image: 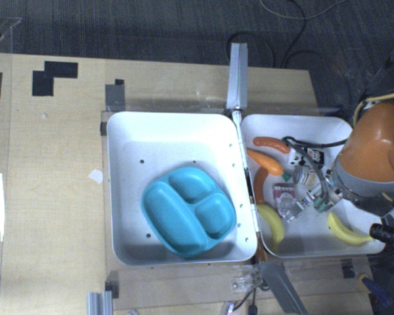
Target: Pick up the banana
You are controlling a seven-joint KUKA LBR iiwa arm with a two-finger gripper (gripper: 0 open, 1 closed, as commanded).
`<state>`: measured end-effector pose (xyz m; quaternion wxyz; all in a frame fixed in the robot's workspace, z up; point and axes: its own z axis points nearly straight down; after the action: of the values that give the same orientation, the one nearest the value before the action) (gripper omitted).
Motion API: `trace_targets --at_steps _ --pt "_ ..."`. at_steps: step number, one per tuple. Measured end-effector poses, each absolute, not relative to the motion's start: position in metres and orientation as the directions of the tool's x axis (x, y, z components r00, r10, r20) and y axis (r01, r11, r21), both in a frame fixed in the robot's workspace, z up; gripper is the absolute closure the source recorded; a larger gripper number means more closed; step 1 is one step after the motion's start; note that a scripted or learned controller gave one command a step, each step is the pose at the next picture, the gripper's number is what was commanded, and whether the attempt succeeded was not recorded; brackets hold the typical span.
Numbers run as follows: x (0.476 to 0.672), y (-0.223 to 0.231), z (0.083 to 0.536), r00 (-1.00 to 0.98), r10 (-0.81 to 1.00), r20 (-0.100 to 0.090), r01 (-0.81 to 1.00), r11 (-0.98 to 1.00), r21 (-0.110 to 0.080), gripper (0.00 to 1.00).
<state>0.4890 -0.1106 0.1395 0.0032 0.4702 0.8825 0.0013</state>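
Near the right white bin's (pixel 328 125) front-left corner, a curved yellow banana (pixel 272 222) lies lengthwise just below-left of the metal two-finger gripper (pixel 290 201), whose grip cannot be told.

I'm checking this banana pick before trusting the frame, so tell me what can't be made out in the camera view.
- Gripper: a blurred tangle of metal and cable in the right bin; the state of its jaws and whether it holds anything is unreadable.
- Banana by the divider: its upper end is covered by the gripper.
- Second banana: partly covered by the arm.
- Orange items: too small and blurred to identify.
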Motion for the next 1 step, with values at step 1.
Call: trace_targets --at_steps 1 --pt "0.4887 -0.1591 0.1684 -0.754 0.657 -0.007 0.657 0.754 0.003 0.0"
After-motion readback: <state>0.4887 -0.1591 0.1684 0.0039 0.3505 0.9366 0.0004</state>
